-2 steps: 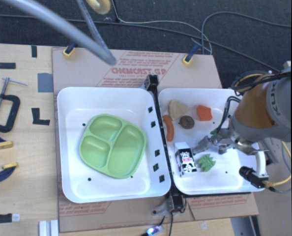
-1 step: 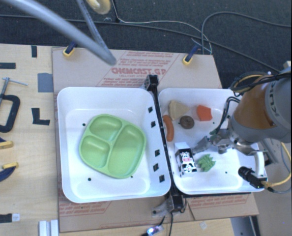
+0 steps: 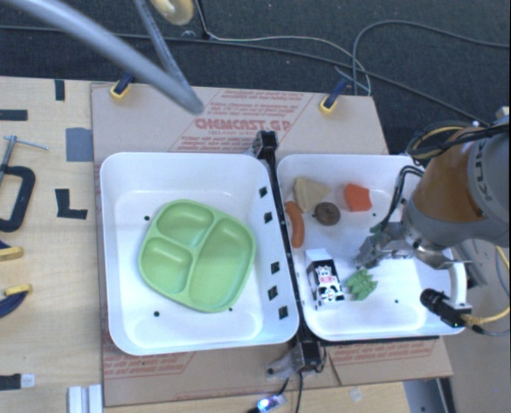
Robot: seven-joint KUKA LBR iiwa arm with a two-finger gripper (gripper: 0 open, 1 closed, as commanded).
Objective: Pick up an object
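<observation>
Robot arm reaching from the right into the right-hand of two white bins on a tabletop.

The claw (image 3: pixel 374 252) hangs low in the right bin (image 3: pixel 393 317), just above a green broccoli-like toy (image 3: pixel 360 284); whether it is apart or together cannot be told. Nearby lie a small milk carton (image 3: pixel 326 281), a brown ball (image 3: pixel 327 212), an orange block (image 3: pixel 357 197) and a sausage (image 3: pixel 295 223). The left bin (image 3: pixel 122 317) holds a green divided plate (image 3: pixel 197 254).
</observation>
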